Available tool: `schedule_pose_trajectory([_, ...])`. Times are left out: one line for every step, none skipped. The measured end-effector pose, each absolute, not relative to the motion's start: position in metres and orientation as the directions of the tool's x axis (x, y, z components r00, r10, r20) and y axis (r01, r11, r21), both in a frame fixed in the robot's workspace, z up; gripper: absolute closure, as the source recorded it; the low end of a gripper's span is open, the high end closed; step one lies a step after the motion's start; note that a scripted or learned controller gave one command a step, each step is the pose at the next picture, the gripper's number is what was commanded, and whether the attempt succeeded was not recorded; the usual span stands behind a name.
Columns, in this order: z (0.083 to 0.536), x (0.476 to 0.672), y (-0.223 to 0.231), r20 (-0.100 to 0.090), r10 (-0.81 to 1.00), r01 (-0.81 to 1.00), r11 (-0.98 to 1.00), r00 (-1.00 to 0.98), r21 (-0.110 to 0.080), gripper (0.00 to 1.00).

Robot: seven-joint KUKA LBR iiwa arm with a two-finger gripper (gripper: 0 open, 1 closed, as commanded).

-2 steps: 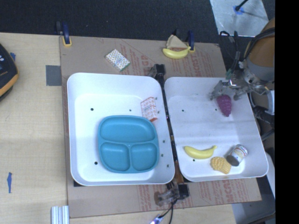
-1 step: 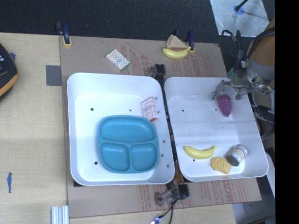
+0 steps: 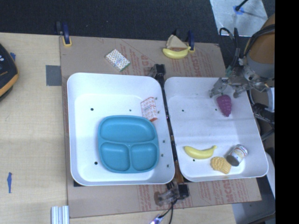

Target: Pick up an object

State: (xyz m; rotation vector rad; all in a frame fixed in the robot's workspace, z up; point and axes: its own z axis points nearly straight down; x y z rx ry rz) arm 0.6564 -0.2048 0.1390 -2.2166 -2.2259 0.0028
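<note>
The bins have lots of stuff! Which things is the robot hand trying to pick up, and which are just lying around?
For the job:
hand, over the right bin
purple grapes below it
banana
yellow lump
small can

Just lying about:
blue tray and small carton in the left bin
second banana and patterned packet outside the bins
</note>
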Motion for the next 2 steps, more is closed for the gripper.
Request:
schedule_pose_trajectory([0.135,0.654,-0.212,-0.001,1.000,1.000,0.004,-0.004,-0.003,0.00])
schedule_pose_trajectory([0.141,0.642,-0.211,-0.001,1.000,1.000,0.004,-0.004,-0.004,0.00])
